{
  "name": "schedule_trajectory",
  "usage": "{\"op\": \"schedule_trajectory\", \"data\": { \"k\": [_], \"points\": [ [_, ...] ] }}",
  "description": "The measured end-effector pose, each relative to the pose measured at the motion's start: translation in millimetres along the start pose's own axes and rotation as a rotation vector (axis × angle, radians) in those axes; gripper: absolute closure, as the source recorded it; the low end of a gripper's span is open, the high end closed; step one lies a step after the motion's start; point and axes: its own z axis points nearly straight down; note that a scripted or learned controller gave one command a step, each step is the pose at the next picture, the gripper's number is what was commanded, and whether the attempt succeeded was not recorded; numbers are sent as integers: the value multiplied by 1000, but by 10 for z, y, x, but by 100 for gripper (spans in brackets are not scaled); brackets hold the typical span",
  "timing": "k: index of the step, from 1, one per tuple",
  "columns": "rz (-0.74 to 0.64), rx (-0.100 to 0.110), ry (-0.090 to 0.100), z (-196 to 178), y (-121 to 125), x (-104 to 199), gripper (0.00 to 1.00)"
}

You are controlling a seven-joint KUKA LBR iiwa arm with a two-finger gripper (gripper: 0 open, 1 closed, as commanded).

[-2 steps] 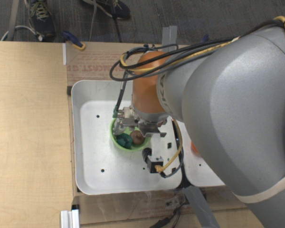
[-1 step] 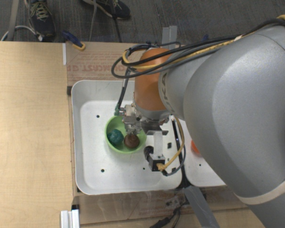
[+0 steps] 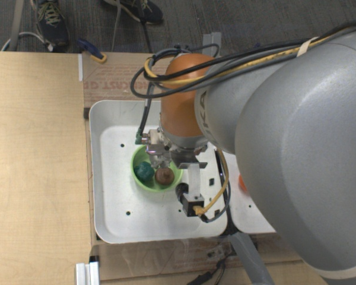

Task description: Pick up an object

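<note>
Nearest the camera, the bulky grey arm (image 3: 296, 153) fills the right of the frame, its orange band (image 3: 181, 100) at centre. Below it the gripper (image 3: 158, 157) hangs over a small green plastic bowl (image 3: 143, 181) in the shallow white bin (image 3: 115, 212), just left of centre. In the bowl lie a teal ball (image 3: 144, 171) and a brown rounded lump (image 3: 163, 176), touching. I cannot tell the gripper's state. This looks like the reach-in step; next comes closing on one item and lifting straight up.

You have open floor in the white bin (image 3: 113, 206) left and front; the green bowl (image 3: 143, 183) (two items inside) blocks its centre.
</note>
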Motion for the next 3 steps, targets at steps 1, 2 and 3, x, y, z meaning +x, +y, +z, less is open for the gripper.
{"op": "schedule_trajectory", "data": {
  "k": [1, 2, 3],
  "points": [
    [2, 1, -2, -84, 9, -16, 100],
    [3, 3, -3, -165, 17, -34, 100],
    [5, 4, -5, -250, 28, -54, 100]
  ]
}}
